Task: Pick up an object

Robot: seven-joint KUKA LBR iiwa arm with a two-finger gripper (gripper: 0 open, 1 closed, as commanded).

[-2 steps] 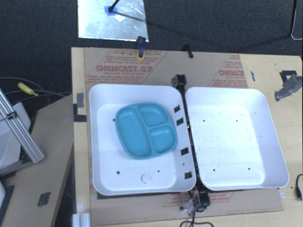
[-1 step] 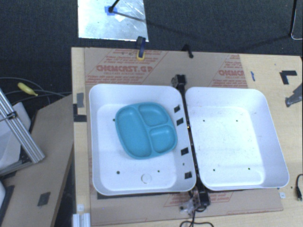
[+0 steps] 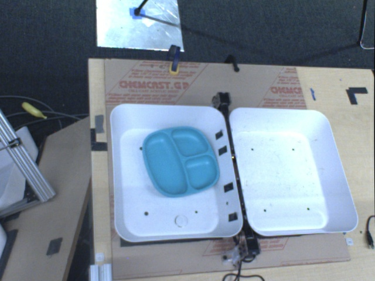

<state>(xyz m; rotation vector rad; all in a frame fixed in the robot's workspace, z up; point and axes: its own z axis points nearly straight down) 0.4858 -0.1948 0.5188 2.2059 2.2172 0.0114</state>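
Blue tray (image 3: 180,160) lies flat in the left bin (image 3: 126,157), about centre, a bit toward the far side, three compartments up: one long on the left, two smaller on the right. It touches no wall. Right bin (image 3: 334,174) sits just beside the left one, rims touching along the middle seam. Both bins rest on a cardboard sheet (image 3: 152,84) on the bench (image 3: 96,69). Gripper state: cannot tell.

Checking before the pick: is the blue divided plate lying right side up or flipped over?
Right side up. The blue divided plate lies flat in the left bin, its three compartments showing as open hollows facing the camera.
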